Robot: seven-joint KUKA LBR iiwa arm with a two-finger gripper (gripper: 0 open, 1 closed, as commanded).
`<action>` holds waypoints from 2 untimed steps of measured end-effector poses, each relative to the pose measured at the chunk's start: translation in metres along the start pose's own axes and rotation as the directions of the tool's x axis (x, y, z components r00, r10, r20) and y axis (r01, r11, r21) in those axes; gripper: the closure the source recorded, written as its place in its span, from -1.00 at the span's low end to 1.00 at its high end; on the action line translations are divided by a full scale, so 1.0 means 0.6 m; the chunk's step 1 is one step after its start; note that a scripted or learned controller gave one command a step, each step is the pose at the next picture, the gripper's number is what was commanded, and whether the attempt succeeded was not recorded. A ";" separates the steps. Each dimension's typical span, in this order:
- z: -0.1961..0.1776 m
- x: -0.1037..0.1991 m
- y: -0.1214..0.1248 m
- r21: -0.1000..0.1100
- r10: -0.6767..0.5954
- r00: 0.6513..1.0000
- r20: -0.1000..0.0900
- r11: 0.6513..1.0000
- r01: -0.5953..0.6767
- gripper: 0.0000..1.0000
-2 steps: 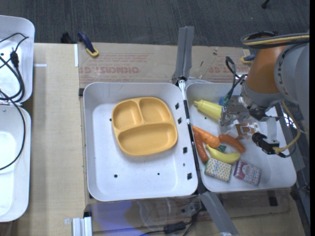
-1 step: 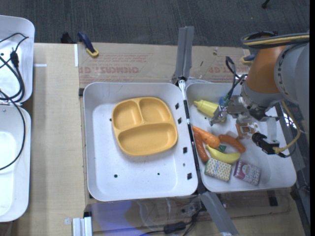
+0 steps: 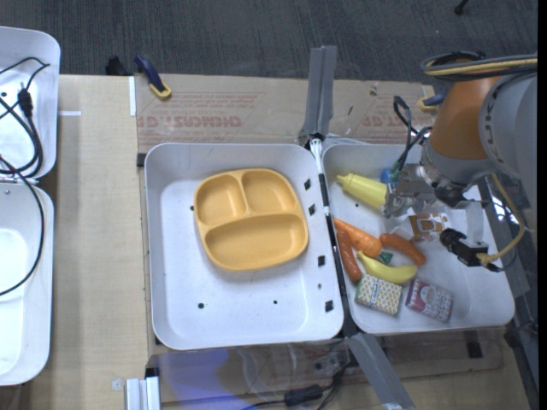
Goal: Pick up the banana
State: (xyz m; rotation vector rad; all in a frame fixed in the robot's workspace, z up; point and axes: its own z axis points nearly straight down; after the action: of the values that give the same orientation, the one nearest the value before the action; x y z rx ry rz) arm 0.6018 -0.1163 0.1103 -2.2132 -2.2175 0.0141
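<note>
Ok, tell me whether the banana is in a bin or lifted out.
In: the banana lies in the right bin, beside the carrot.

The banana [image 3: 389,271] is showing bright yellow. Beside it, the carrot [image 3: 357,237] and a second orange piece [image 3: 402,248] are glowing orange-red. The bottle [image 3: 363,190] is showing pale yellow. One carton [image 3: 379,294] is wearing a green and cream checked print, the other [image 3: 429,301] pink and white. The plate [image 3: 250,219] is showing mustard yellow against the white bin [image 3: 171,297]. The arm [image 3: 504,118] is showing grey with an orange band [image 3: 457,118]. The table [image 3: 94,229] is looking pale tan.
</note>
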 end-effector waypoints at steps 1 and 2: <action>0.000 0.000 0.000 0.000 0.000 1.000 0.000 1.000 0.000 -1.00; -0.056 -0.060 0.034 -0.011 -0.291 0.957 0.005 0.957 0.291 -1.00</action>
State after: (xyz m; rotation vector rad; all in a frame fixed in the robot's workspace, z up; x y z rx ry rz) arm 0.6224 -0.1521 0.1439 -1.8690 -2.5259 0.0031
